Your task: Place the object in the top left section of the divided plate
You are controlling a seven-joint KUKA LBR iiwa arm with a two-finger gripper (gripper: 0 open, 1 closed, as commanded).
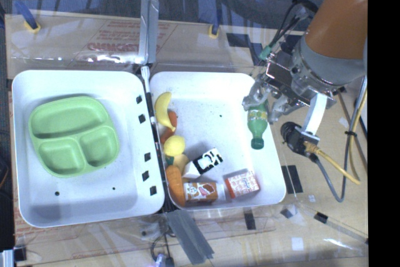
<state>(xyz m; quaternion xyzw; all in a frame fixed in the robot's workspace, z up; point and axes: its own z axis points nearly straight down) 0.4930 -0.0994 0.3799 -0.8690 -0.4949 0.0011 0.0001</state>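
Snack packets (222, 187) line the right bin's near edge; tool (262, 103), at that bin's right edge, seemingly clamped on a green bottle (257, 128), which next needs carrying to the green plate (74, 134) in the left bin.

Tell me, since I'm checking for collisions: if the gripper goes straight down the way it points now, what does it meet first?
Most likely the green bottle, which sits directly under the gripper near the right bin's right wall. Depth is unclear from this view; it may already touch the bottle's top.
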